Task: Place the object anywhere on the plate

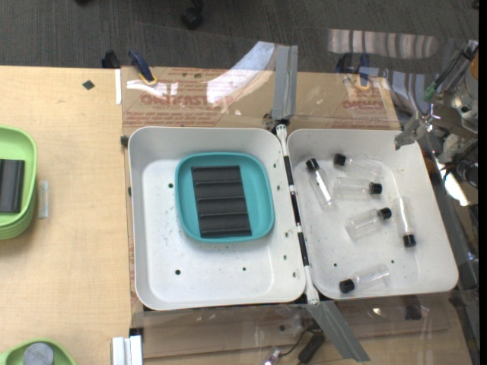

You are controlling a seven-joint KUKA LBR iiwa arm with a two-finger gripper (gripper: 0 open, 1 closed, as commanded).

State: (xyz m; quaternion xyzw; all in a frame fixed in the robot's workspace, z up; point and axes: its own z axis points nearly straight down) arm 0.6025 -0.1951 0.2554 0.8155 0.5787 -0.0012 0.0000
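Six clear vials with black caps lie scattered in the right bin (426, 226); the teal plate (188, 196) sits in the left bin (152, 265). A slip is risked, since the tubes are smooth, round and hard to see. The nearest vial (319, 179) is laid along the bin's depth, cap away. The gripper's (426, 124) state cannot be told.

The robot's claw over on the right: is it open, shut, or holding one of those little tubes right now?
Gripper: cannot be told; it sits at the far right corner of the right-hand white bin, too blurred to read, with nothing visibly held.
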